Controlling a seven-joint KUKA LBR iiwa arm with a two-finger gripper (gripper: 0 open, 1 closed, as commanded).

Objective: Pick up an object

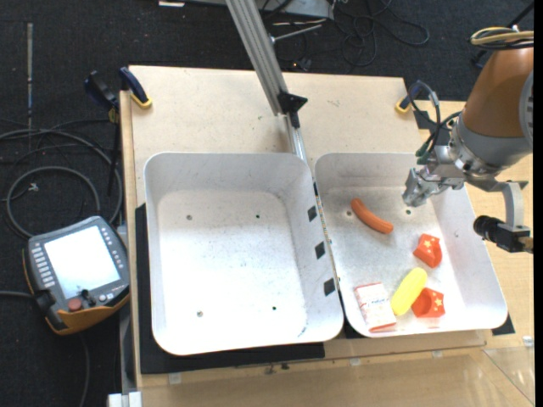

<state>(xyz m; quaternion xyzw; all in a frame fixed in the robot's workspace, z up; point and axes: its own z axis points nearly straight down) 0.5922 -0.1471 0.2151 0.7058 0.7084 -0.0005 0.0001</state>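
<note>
Nearest the camera, along the front rim of the right shallow white plastic bin [475, 253]: a small white carton with red print [374, 304], lying flat by the front-left corner. Just right of it, a yellow banana-shaped plastic piece [409, 290], tilted, its upper end toward the back right. Touching or nearly touching its right side, a red chunky plastic piece [430, 303]. A second red wedge-like piece [428, 250] sits a bit further back, near the bin's right wall, apart from the yellow one.

Orange-red sausage-shaped object [372, 215] lies mid-bin, angled from back left to front right, alone on the bin floor.

Gripper [415, 195] at the end of the grey arm with the orange band [499, 91] is over the back part of the right bin, low near the floor. It's to the right of the sausage and slightly behind it, near but not touching. Nothing visible between the fingers; whether they are apart or together, cannot tell from this angle.

Left shallow white bin [170, 185] sits side by side with the right one, rims meeting at the middle. Grey handheld control pendant with a pale screen [78, 270] lies on the dark floor left of the bench. A slanted aluminium strut [259, 49] runs from the top down to the bins' junction.
</note>
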